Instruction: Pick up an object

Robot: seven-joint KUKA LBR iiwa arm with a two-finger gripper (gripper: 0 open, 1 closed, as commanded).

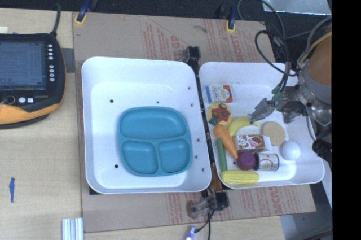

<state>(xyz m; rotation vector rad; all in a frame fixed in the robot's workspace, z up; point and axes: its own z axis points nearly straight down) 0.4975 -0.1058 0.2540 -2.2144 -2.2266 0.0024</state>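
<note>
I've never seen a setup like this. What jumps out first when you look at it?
The big blue three-compartment plastic tray lies alone in the left shallow white bin. The right shallow white bin holds a crowd of toy food, among it an orange plastic carrot, a yellow corn cob and a white egg. The grey arm's end effector hangs over that pile from the right.

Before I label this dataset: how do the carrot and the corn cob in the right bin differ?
The carrot is orange and tapered; the corn cob is yellow and blunt-ended. The carrot lies at a slant near the bin's middle, while the corn cob lies level along the near wall. Both sit in the right bin, apart from the claw.
</note>
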